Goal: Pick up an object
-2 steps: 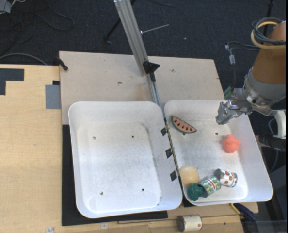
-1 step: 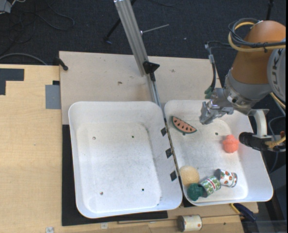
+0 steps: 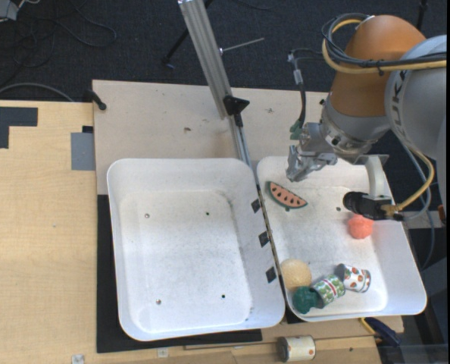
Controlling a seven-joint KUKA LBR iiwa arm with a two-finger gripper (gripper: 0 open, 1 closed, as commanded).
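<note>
My gripper [image 3: 298, 169] hangs over the back of the right bin [image 3: 395, 298], just right of and above a watermelon slice [image 3: 286, 196] that lies near the bin's left wall. Nothing shows between its fingers. An orange ball [image 3: 360, 227] rests at the bin's right side. Along the bin's front lie a tan ball [image 3: 295, 271], a dark green lump [image 3: 306, 299] and two small patterned cans [image 3: 342, 282] side by side.
The left bin [image 3: 134, 203] sits beside the right one, with black clips along the shared wall. A slanted aluminium rail [image 3: 210, 59] rises behind the bins. A small cylinder [image 3: 296, 348] lies on the bench in front.
</note>
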